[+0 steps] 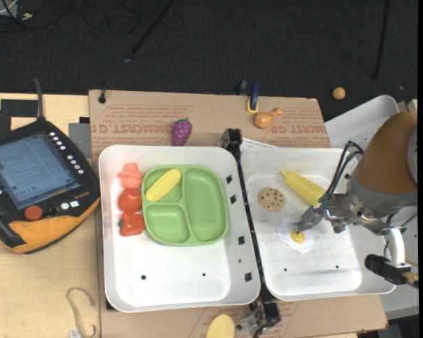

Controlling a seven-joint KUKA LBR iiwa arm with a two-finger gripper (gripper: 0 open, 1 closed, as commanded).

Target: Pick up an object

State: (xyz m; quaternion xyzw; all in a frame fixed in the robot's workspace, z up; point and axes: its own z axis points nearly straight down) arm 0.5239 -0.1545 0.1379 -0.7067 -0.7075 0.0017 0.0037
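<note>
Nearest first, at the worktop's front edge: a yellow lemon-shaped toy (221, 325), lying outside both bins.

Left bin (169, 287): a green divided plate (197, 213) with a yellow corn cob (161, 184) in its upper-left compartment. Just beside the plate's left rim, a column of red and pink toy pieces (130, 199).

Right bin (324, 277): a small fried egg (297, 237), white with a yellow centre, flat on the bin floor. The gripper (304, 225) is low over it, dark fingers pointing down-left and reaching the egg's upper edge; whether they stand wide or narrow cannot be told at this size, and nothing is seen held between them. Near the egg, up and left, a round cookie (271, 199). Up and right of the cookie, a yellow wedge-shaped toy (303, 186), partly under the arm's cables.

Far side, on the cardboard behind the bins: a purple grape bunch (182, 130) and an orange pear-shaped toy (266, 117). At far left, a control tablet (35, 182).

Judgement: the egg looks the likely target and the step is closing on it. Being thin and flat, it probably needs the fingers centred across it and pressed to the bin floor before closing, then a straight lift, clear of the cookie.
</note>
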